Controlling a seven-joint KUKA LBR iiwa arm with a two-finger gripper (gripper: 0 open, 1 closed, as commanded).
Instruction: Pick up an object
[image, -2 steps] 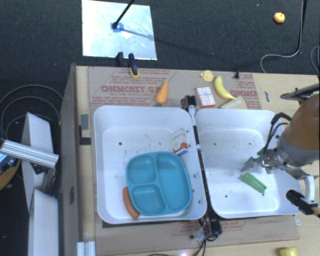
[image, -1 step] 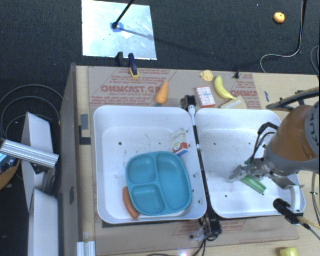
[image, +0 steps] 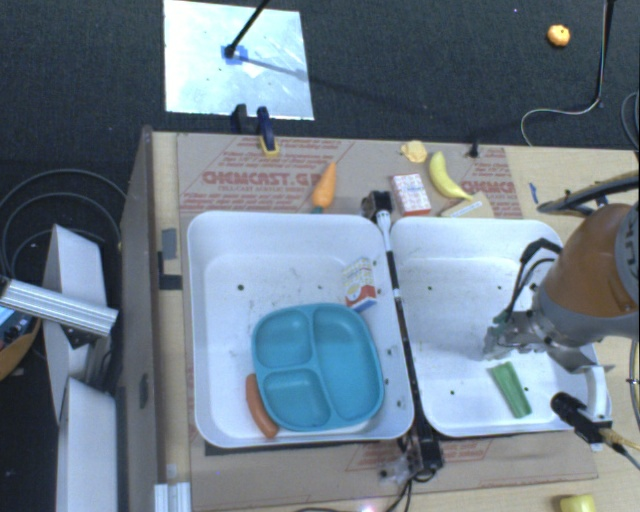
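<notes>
Green stick (image: 510, 389) lies flat in the right bin (image: 440, 300), nearest my lens. My gripper (image: 503, 338) hangs just above its upper end; finger state I cannot tell. Nothing lifted yet, so grasp and raise remain, I'd judge.

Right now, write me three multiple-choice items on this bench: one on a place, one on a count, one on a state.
1. Where does the flat green block lie?
A. right bin
B. left bin
C. on the cardboard

2. How many compartments has the blue plastic divided plate?
A. two
B. three
C. five

3. How does the orange sausage-shaped toy sit?
A. inside a plate compartment
B. standing upright
C. lying on the left bin's floor beside the plate

Answers: 1 A, the block rests on the white right bin floor near the gripper. 2 B, two upper wells and one lower. 3 C, it lies flat at the plate's lower left edge.
</notes>
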